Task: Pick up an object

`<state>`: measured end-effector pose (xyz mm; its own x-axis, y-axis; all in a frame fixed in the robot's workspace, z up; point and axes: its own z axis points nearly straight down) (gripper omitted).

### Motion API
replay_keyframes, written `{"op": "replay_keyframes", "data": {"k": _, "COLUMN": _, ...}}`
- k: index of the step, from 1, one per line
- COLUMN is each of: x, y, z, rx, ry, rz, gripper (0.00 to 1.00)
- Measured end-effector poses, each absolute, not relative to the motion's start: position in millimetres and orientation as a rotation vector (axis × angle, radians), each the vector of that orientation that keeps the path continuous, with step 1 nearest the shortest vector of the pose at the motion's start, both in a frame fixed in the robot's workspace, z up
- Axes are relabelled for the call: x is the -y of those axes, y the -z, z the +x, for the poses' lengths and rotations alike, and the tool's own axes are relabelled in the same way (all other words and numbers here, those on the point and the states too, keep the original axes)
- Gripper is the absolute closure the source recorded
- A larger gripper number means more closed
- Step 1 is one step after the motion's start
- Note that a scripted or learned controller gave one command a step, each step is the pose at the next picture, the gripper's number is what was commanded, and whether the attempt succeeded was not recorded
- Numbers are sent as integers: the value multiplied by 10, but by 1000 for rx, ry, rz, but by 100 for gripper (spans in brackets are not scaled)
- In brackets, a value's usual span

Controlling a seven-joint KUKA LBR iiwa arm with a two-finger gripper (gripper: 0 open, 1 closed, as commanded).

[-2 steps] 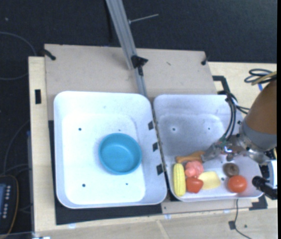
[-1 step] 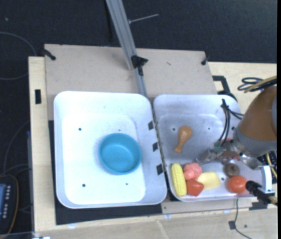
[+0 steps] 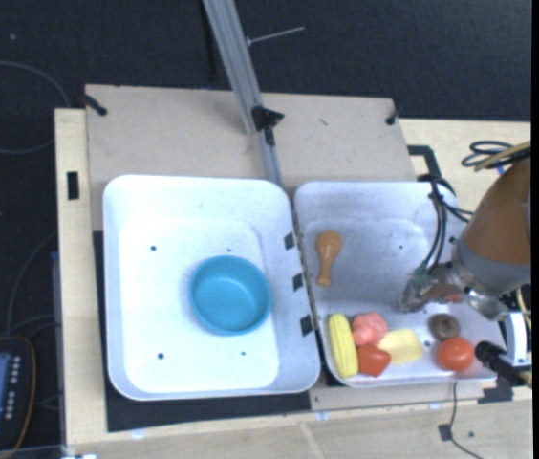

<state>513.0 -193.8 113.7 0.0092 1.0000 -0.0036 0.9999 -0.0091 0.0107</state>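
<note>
Tomato (image 3: 456, 353) at right bin (image 3: 365, 208) front edge | brown ball (image 3: 444, 326) just behind it | gripper (image 3: 422, 292) low, up-left of ball, close | finger state: cannot tell, nothing seen held

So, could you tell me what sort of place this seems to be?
Probably a robotics lab's grasping test bench: two white bins side by side, toy food such as a plastic corn cob, and a robot arm reaching in.

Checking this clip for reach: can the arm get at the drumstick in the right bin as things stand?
Probably yes. The drumstick lies alone on bare floor of the right bin, apart from the food along the near wall. The gripper hangs to its right with nothing between them.
</note>
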Motion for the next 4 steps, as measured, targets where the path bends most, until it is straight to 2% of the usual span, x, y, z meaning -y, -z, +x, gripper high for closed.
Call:
{"op": "replay_keyframes", "data": {"k": 2, "x": 2060, "y": -2166, "z": 5165, "rx": -2221, "ry": -7, "rz": 2211, "gripper": 100}}
{"op": "replay_keyframes", "data": {"k": 3, "x": 1529, "y": -2319, "z": 5240, "rx": -2230, "ry": -8, "rz": 2207, "gripper": 100}}
{"op": "replay_keyframes", "data": {"k": 4, "x": 963, "y": -2289, "z": 5416, "rx": -2229, "ry": -7, "rz": 2207, "gripper": 100}}
